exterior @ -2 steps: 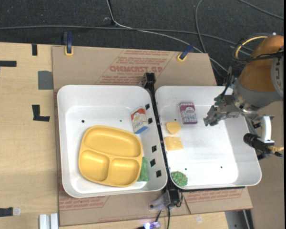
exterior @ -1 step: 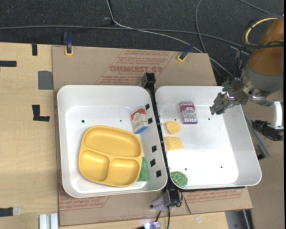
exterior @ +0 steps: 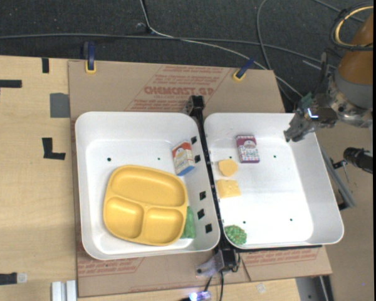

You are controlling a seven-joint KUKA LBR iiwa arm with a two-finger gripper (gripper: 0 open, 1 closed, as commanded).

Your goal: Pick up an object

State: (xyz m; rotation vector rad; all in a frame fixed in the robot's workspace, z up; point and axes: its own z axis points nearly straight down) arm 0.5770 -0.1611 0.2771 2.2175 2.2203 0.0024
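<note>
One hand [exterior: 296, 132] is hanging over the upper right rim of the right bin [exterior: 313, 187], on the grey arm [exterior: 354, 80] with its orange band; nothing is sitting between its fingers, and how wide they are standing cannot be told. Well apart from it, toward the bin's left side, a small purple carton [exterior: 247, 148] is lying near the top, with a round yellow piece [exterior: 227, 167] and a square yellow piece [exterior: 229, 189] below it, and a green broccoli-like piece [exterior: 235, 234] at the lower left corner. The left bin [exterior: 91, 168] is holding a yellow divided tray [exterior: 145, 204], a small red-and-white carton [exterior: 183, 158] and a green item [exterior: 189, 224] beside the tray. Both bins are resting on cardboard [exterior: 175, 86] on the surface [exterior: 25, 187].
</note>
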